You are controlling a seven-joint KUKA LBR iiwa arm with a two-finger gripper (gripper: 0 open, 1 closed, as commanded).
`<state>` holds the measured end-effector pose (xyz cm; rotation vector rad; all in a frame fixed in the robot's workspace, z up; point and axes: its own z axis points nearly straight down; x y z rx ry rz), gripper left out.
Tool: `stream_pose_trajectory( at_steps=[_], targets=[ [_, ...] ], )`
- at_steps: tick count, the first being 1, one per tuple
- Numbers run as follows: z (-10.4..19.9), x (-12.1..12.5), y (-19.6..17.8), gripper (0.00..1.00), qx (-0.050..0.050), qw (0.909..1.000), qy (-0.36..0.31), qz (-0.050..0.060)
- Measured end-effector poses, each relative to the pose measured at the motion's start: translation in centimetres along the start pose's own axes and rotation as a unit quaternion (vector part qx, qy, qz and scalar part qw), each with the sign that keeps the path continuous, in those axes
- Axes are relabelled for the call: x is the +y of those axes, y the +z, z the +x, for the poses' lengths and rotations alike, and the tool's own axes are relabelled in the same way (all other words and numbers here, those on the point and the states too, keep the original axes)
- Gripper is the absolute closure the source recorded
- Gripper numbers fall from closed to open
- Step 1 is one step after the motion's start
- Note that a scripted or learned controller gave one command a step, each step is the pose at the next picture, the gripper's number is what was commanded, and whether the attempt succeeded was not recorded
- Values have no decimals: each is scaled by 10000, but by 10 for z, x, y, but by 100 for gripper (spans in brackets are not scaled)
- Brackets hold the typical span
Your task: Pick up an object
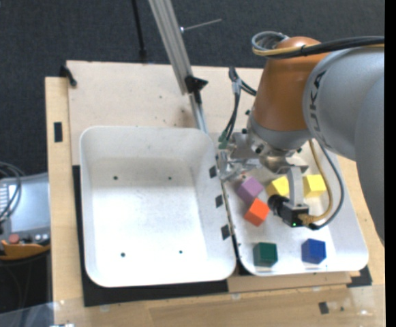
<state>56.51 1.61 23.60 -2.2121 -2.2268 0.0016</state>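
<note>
Blocks lie scattered in the right bin (351, 251), seen from the one camera above the tabletop (129, 90). The arm (300, 87), grey with an orange band, comes in from the right and bends down over the upper left part of that bin, its wrist covering the bin's far corner. The tool (252, 161) sits low at the bin's left wall, but cables and metal parts crowd it, so its opening cannot be made out, nor can anything be seen held in it. Just below it lies a purple block (250, 187), touching an orange block (257, 212) beneath. To the right are a yellow block (280, 185) and, past a black cable, a second yellow block (313, 184). Near the bin's front edge sit a green block (266, 254) and a blue block (313, 251), apart from each other. The left bin (150, 206) lies alongside, its right wall against the right bin. A metal post (174, 39) rises slantwise behind the bins.
</note>
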Motion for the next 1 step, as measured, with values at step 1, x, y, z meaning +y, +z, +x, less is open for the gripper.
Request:
stream_pose_trajectory(
  at_steps=[1],
  targets=[
    [57, 1, 6, 100, 1, 10000, -5, -5]
  ],
)
